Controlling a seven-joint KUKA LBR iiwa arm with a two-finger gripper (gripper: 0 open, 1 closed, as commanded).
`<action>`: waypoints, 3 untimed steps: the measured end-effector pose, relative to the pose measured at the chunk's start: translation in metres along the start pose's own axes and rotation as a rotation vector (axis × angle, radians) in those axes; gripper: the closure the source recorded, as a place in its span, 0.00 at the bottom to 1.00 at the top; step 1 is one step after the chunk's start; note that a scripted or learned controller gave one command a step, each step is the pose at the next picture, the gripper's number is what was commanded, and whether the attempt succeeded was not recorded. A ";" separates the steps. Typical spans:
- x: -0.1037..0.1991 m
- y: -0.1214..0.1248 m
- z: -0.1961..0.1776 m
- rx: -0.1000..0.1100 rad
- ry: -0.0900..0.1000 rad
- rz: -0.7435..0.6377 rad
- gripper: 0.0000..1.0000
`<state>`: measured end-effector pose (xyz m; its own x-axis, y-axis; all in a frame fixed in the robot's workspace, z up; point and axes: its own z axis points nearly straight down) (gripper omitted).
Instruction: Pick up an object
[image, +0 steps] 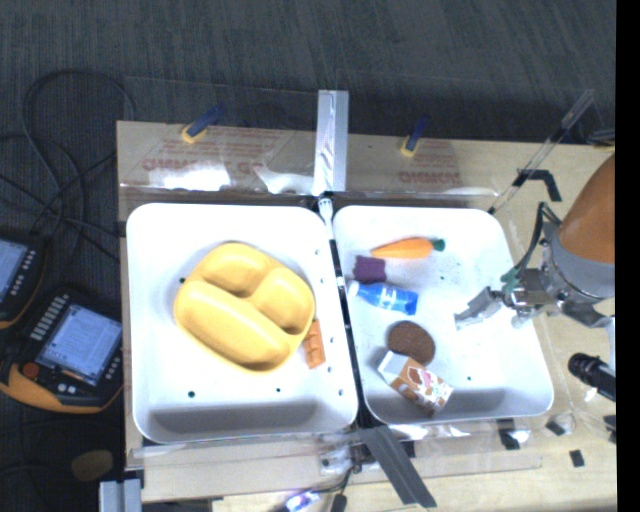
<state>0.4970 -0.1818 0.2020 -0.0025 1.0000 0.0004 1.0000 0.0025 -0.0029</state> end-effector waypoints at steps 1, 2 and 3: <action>0.063 -0.009 0.113 -0.012 -0.002 -0.069 0.00; 0.079 0.057 0.113 -0.015 -0.005 -0.062 0.00; 0.080 0.056 0.104 -0.013 -0.002 -0.062 1.00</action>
